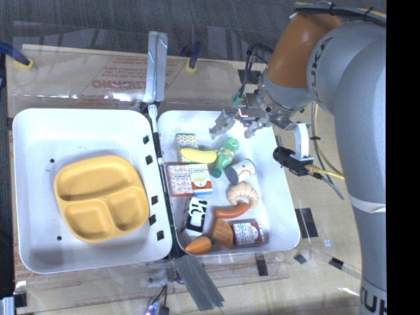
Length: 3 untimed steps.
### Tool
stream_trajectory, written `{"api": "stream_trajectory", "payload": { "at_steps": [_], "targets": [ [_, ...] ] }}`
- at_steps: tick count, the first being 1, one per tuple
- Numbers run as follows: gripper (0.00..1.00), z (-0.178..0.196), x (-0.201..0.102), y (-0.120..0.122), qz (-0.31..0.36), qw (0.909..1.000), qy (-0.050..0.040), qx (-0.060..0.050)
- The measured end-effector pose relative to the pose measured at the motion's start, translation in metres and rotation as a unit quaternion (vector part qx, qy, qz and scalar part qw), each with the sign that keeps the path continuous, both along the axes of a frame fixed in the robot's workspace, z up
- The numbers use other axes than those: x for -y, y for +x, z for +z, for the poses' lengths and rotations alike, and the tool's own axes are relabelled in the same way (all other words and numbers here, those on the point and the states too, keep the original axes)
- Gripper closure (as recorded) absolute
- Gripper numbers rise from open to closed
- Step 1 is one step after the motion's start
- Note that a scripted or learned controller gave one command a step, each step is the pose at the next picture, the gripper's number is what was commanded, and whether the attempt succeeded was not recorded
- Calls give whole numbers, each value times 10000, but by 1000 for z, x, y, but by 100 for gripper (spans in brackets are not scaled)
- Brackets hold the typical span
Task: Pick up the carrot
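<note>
The carrot (199, 245) is a small orange piece lying at the near edge of the right bin (283, 202), beside a brown bottle with a red label (239, 232). My gripper (236, 126) hangs over the far part of that bin, just above a green bottle (225, 154). Its fingers (220, 124) are spread open with nothing between them. The carrot lies far from the gripper, at the bin's opposite end.
The right bin also holds a yellow banana (197, 155), a red and white box (189, 179), a croissant (243, 192), a sausage (232, 210), a small can (245, 169) and a black and white carton (195, 215). A yellow divided tray (100, 195) sits in the left bin (39, 133).
</note>
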<state>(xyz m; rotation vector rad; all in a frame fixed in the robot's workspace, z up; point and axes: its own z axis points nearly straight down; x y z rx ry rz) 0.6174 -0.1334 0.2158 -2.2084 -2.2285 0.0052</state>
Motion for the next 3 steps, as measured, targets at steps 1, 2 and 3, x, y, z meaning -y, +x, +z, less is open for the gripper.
{"api": "stream_trajectory", "payload": {
  "at_steps": [1, 2, 3],
  "targets": [
    [0, 12, -53, -58, -2109, 9775, -5, -10],
    [0, 22, -19, -112, -3902, 9207, -14, -17],
    [0, 14, -47, -141, -5833, 8122, -27, -34]
  ]
}}
